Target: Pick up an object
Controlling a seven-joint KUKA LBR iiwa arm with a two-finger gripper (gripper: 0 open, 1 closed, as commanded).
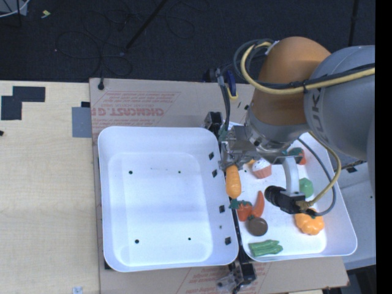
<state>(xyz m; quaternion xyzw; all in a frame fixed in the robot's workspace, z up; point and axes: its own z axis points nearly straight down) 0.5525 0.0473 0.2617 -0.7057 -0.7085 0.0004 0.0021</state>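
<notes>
The gripper (229, 154) is being held low over the near edge of the right-hand bin (335, 236), beside the wall that this bin shares with the left-hand bin (160, 192). Whether it is apart, together or clamped on something cannot be told, as it is being hidden by the wrist above it.

An orange carrot toy (233, 182) is being seen directly below the gripper in the view, upright along the bin's edge, with its top touching or nearly touching the gripper. It cannot be told whether it is being gripped.

The other things are all being kept in the same bin as the gripper:
- A pink-and-white cupcake toy (261, 168) is lying just beside the gripper, on the arm's side.
- A red chili (260, 203) and a red tomato toy (244, 211) are lying near together, below the carrot.
- A brown rounded piece (257, 226) is lying farther down.
- A green pod (264, 247) is lying farthest from the gripper, by the bin's lower wall.
- An orange pepper toy (310, 224) is lying well apart, under the arm.

Both bins are being borne on a cardboard sheet (147, 106).
</notes>
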